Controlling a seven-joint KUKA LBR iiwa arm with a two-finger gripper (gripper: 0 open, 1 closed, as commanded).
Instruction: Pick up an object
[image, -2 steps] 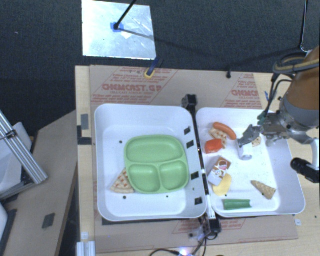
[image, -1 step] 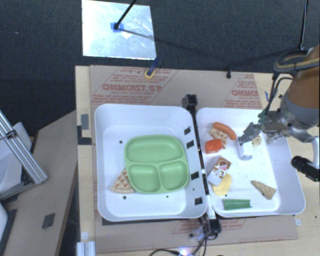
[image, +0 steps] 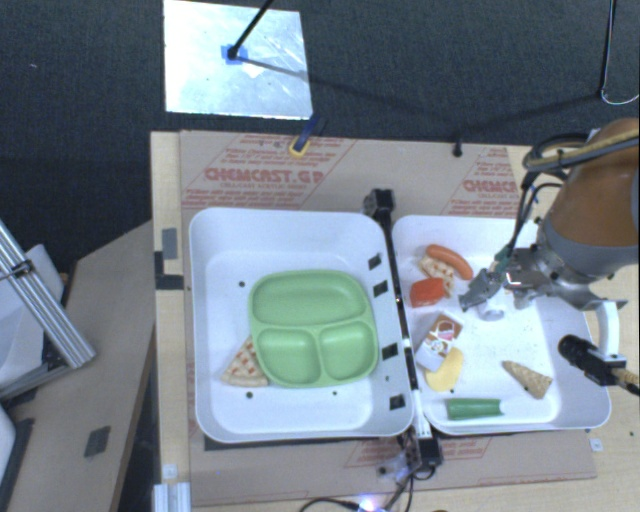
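Note:
The right bin (image: 575, 405) holds several toy foods. An orange-red sausage (image: 449, 259) lies by a pale pizza piece (image: 436, 271) at the back left, with a red chunk (image: 427, 292) just in front of them. Nearer the front are a small white carton (image: 439, 338), a yellow piece (image: 447, 371), a green stick (image: 473, 407) and a tan wedge (image: 527, 378). My gripper (image: 483, 292) hangs low over the right bin's middle, just right of the sausage and the red chunk. I see nothing held in it.
The left bin (image: 215, 250) holds a green divided plate (image: 312, 327) and a waffle-like wedge (image: 244, 365) at the plate's front left. A black-clipped divider (image: 392, 300) separates the bins. The arm's body (image: 595, 215) covers the right bin's back right corner.

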